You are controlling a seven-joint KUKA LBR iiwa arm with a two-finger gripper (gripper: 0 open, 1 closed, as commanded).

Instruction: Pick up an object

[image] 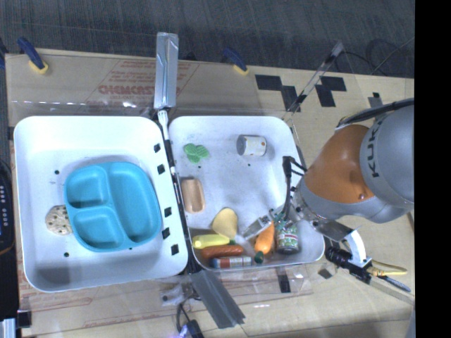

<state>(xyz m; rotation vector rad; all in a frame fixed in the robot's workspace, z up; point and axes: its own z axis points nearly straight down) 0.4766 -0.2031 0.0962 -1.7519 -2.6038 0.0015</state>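
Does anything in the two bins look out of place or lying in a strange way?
One thing stands out. In the left bin, a cookie lies on the floor beside the blue divided tray, not in a compartment. In the right bin, most items are piled in the near corner by the gripper, and the small can lies tipped over.

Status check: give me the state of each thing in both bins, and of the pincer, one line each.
blue tray: flat in the left bin, compartments bare.
cookie: flat, beside the tray's left edge.
grey can: tipped on its side, right bin.
green leaf: lying flat.
bread roll: lying by the divider.
carrot: lying slanted at the pincer.
small jar: upright, near the pincer.
pincer: low in the right bin; grip unclear.
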